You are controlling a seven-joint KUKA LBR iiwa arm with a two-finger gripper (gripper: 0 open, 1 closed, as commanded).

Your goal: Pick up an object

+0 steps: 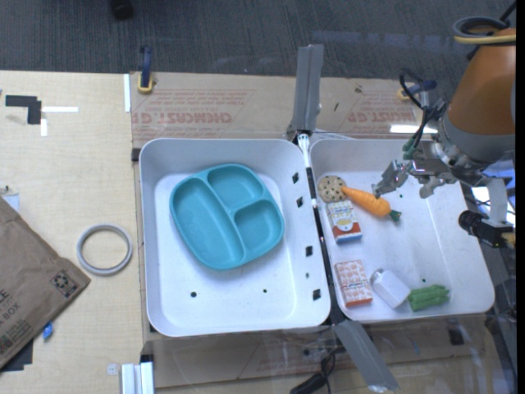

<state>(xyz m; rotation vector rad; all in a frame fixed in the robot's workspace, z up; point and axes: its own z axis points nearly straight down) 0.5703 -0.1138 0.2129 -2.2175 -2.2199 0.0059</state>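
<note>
The gripper (pixel 408 179) hangs with its fingers spread and holding nothing, over the right bin (pixel 467 257). Toward seven o'clock from it lies an orange carrot (pixel 367 201), tapered, with a green stub.

The right bin (pixel 467 245) contains a cookie (pixel 330 188), an orange carrot (pixel 367 202) lying diagonally beside it, two small cartons (pixel 344 222) (pixel 353 282), a white block (pixel 390 288) and a green item (pixel 428 296) near the front wall.

Robot lab, KUKA arm (pixel 484 89), taped bench (pixel 66 187), white bins (pixel 156 220)
</note>
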